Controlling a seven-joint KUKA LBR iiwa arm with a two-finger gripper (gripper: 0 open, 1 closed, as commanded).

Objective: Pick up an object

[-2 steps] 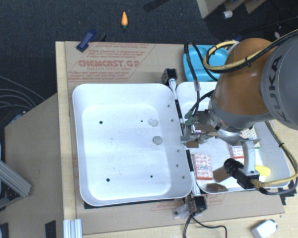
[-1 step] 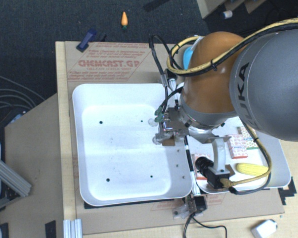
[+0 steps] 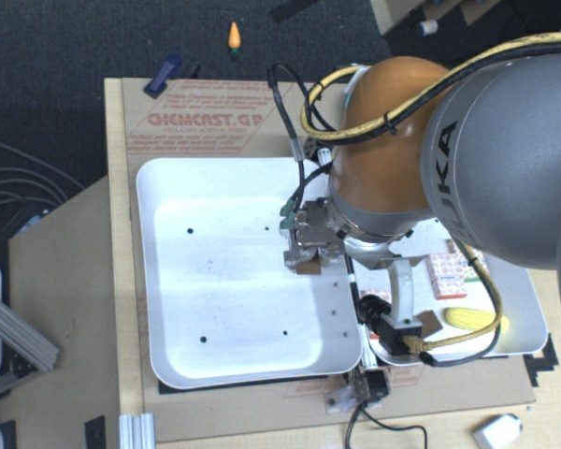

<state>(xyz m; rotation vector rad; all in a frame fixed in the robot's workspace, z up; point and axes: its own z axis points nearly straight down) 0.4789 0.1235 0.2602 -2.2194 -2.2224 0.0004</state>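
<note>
My gripper [image 3: 307, 249] hangs over the right edge of the left white bin [image 3: 215, 288], under the arm's big orange band. A small brown bit [image 3: 308, 266] shows at its lower tip; whether that is a held thing or part of the gripper is unclear. In the right bin [image 3: 528, 330], mostly hidden by the arm, lie a red-and-white box [image 3: 449, 275], a yellow banana-like thing [image 3: 474, 319] and a small brown piece [image 3: 430, 324].
The arm covers most of the right bin. The left bin's floor shows just a few small dark dots. Both bins rest on a cardboard sheet [image 3: 206, 115] with red print. On the dark floor beyond lie a blue thing [image 3: 162, 76] and a small orange thing [image 3: 234, 36].
</note>
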